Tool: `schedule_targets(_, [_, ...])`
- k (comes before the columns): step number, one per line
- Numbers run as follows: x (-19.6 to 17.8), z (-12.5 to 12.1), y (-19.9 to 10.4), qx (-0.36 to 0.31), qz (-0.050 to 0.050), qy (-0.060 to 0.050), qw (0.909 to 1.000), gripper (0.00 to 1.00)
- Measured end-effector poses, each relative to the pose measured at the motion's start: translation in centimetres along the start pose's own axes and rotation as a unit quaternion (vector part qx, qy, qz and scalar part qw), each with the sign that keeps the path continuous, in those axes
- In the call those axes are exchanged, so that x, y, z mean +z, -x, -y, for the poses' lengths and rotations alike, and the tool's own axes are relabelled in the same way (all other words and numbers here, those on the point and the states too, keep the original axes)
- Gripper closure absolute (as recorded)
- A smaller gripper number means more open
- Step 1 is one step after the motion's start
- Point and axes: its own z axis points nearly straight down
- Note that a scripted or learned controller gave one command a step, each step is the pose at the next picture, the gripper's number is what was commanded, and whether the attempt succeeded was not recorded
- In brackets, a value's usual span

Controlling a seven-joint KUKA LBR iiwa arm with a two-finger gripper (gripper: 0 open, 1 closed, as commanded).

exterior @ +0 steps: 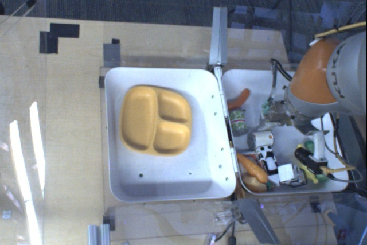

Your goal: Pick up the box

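Scanning from the left, we find the left bin point(114, 140) on the counter point(57, 123) holding a yellow divided tray point(156, 119). The right bin point(252, 78) is crowded: a sausage point(239, 98), a small can point(237, 121), a bread roll point(252, 168), and near its front edge a small white box point(286, 172), likely our target. Our arm point(321, 77) hangs over that bin; whether the end effector point(275, 113) is apart or together we cannot tell. Clutter hems the box closely.
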Motion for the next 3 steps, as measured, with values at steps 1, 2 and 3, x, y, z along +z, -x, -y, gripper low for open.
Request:
schedule_targets(1, [0.0, 0.0, 0.1, 0.001, 0.001, 0.000, 1.0000, 0.00])
schedule_targets(2, [0.8, 1.6, -0.8, -0.018, 0.009, 0.004, 0.9998, 0.00])
schedule_targets(3, [-0.2, 1.4, -1.3, -0.021, 0.005, 0.004, 0.9998, 1.00])
